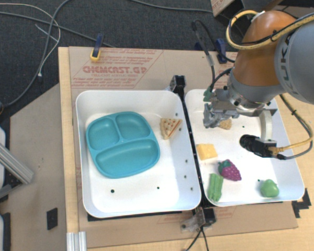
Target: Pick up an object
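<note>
The yellow block (206,151) in the right bin (251,177) serves as the reference for the rest. Directly above it in the view, toward the far rim of that bin, the end effector (215,118) hangs low over the white floor, carried by the grey arm (261,51) with its orange band coming in from the right. Whether the end effector is open or closed cannot be told from this angle, and nothing can be seen gripped in it. A small tan piece (225,124) lies just at its right side, touching it or nearly so, a little above and to the right of the yellow block. Just below and to the right of the block sits a bunch of purple grapes (229,170), and straight below the block, near the front rim, lies a long green vegetable (215,186). A round green fruit (269,188) rests well to the block's lower right. To the block's left, across the bin wall, a tan waffle-patterned wedge (170,127) lies in the left bin (136,192), with a teal divided plate (123,144) farther left. Both bins stand on a cardboard-covered surface (120,69).
</note>
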Motion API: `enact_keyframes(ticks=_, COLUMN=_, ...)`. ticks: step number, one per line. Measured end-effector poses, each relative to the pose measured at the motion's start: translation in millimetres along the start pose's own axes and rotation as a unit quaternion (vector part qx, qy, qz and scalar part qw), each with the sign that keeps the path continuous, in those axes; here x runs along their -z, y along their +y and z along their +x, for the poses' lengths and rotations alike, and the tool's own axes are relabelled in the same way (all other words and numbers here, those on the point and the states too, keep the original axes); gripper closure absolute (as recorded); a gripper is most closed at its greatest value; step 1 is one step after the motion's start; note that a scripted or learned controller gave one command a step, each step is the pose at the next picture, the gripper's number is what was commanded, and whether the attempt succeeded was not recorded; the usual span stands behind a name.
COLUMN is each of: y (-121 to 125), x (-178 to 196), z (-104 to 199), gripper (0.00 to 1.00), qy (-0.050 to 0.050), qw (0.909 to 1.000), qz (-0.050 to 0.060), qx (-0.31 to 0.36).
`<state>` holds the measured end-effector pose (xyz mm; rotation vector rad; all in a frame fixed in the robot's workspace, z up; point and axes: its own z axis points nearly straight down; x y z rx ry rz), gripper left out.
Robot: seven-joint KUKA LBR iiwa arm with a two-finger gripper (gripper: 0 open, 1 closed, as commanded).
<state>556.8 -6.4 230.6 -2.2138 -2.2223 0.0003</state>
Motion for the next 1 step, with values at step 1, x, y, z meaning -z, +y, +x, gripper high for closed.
enact_keyframes(ticks=1, y=-1.1, x=8.8, z=53.6, gripper=1.00, qy=0.000, qw=1.0000, qz=-0.002, qx=0.001)
